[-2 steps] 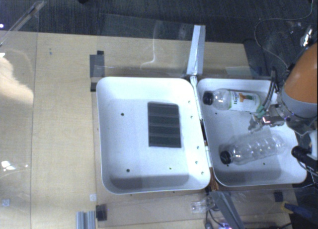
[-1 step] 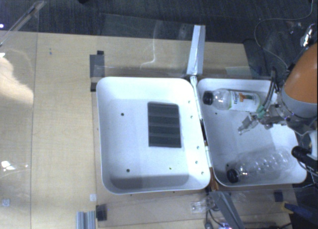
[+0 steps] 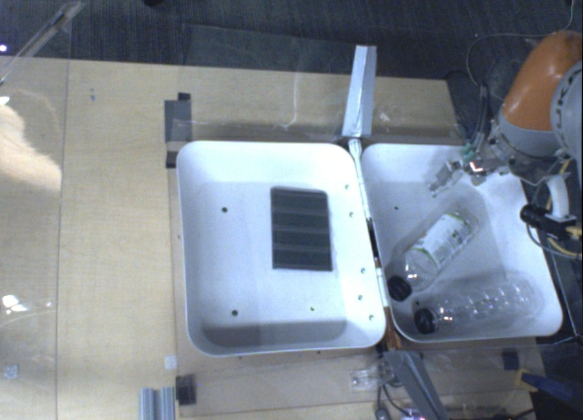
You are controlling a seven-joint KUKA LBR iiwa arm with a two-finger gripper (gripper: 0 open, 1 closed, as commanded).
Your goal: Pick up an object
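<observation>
Pincer (image 3: 453,175) over right bin (image 3: 547,313), state unclear, above 2 clear bottles (image 3: 439,245).

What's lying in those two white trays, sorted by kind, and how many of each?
Clear plastic bottles with black caps: 2, one with a label and one without, both in the right bin.
Dark ridged rectangular pads: 1, in the left bin.
Total: 3

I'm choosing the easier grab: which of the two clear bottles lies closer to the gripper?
The labelled bottle, lying diagonally mid-bin with a white label, is closer to the gripper. The other bottle, unlabelled, lies along the right bin's near edge.
</observation>
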